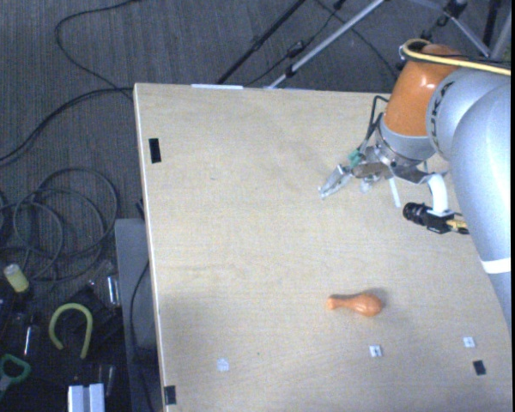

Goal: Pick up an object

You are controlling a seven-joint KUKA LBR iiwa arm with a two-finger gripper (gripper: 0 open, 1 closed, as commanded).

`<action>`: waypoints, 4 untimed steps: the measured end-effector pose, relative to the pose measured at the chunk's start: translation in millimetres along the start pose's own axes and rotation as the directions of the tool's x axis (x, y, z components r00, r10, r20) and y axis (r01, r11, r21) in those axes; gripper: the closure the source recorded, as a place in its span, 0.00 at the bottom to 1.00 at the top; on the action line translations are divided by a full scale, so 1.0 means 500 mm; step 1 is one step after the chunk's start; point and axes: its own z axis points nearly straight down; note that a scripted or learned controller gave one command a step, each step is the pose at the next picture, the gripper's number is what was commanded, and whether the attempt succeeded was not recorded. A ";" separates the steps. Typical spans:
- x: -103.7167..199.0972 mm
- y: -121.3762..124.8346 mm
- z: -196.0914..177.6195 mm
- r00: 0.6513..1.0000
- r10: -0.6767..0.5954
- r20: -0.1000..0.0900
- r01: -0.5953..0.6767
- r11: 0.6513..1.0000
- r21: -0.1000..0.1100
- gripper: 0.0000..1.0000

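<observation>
An orange gourd-shaped object (356, 304) lies on its side on the tan bench top (240, 256), in the lower right part of the view, narrow end pointing left. My gripper (330, 184) hangs over the upper right part of the bench, well above and slightly left of the object in the view. It points down and to the left. Its fingers stand open with nothing between them. The grey arm with its orange band (416, 101) comes in from the right.
A black connector with a yellow tip (431, 217) sticks out from the arm below the wrist. Small markers (375, 350) dot the bench near its front edge. Cables, a tripod and tools lie on the floor to the left and behind.
</observation>
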 end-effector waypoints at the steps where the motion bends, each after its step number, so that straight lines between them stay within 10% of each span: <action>1: 0.000 0.000 0.000 1.000 0.000 0.000 0.000 1.000 0.000 0.00; 2: -0.001 0.000 -0.018 1.000 0.000 0.002 0.000 1.000 0.000 1.00; 3: -0.001 0.000 -0.018 1.000 0.000 0.002 0.000 1.000 0.000 0.00; 4: -0.088 -0.019 -0.158 0.991 0.131 -0.004 -0.131 0.991 0.000 0.00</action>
